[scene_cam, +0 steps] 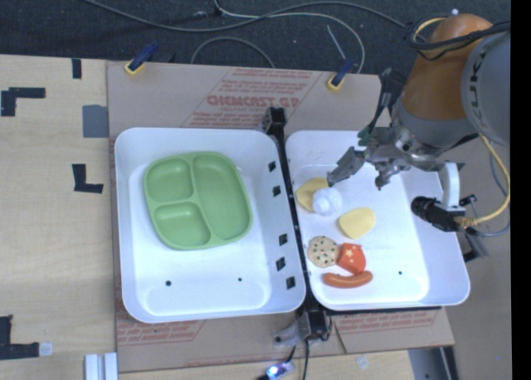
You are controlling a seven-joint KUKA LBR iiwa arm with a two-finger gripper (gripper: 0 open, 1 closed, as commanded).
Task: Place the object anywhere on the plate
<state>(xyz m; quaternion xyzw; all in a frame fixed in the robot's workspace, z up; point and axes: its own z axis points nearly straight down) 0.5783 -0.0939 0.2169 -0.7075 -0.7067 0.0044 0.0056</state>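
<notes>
You are looking down on two white bins sitting side by side on a cardboard sheet. The left bin (133, 229) is carrying a green divided plate (197, 200) with three compartments, lying flat toward the upper half of that bin.

The right bin (431, 279) is holding the toy food, all bunched against its left side. A yellow piece (310, 193) is lying uppermost, with a small white object (327, 202) touching its lower right edge. Just below and to the right, a second pale yellow piece (357, 222) is lying on its own. Beneath that, a chocolate chip cookie (322, 250) is sitting beside a red tomato-like piece (353, 257), the two touching. A red sausage (347, 280) is lying nearest the front wall, just under them.

The arm is reaching in from the right, orange band showing at the upper right. The gripper (362, 168) is hanging over the upper part of the right bin, fingers spread apart and grasping nothing. The left fingertip is pointing down toward the white object and the upper yellow piece, close above them.

None of the food pieces is lying on the plate; all are resting in the right bin.
</notes>
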